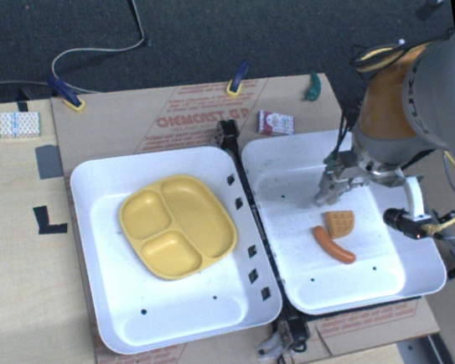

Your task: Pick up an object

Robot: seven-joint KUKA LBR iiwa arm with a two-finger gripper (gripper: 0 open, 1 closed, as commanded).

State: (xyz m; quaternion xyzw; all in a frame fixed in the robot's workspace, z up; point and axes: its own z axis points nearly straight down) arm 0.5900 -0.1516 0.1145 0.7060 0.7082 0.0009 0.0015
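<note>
In the right bin point(312, 291) lie an orange sausage point(334, 245) and a tan waffle piece point(340, 222), touching each other near the bin's middle. My gripper point(328, 190) hangs just above and left of the waffle, over the bin floor. Nothing shows between its fingers. A yellow three-compartment plate point(177, 224) rests in the left bin point(121, 320).
The black clip-lined divider point(248, 216) separates the two bins. A small red-and-white packet point(274, 122) lies on the cardboard behind the right bin. Yellow clamps point(237, 79) hold the cardboard's back edge. The grey arm point(403, 108) covers the bin's right rear corner.
</note>
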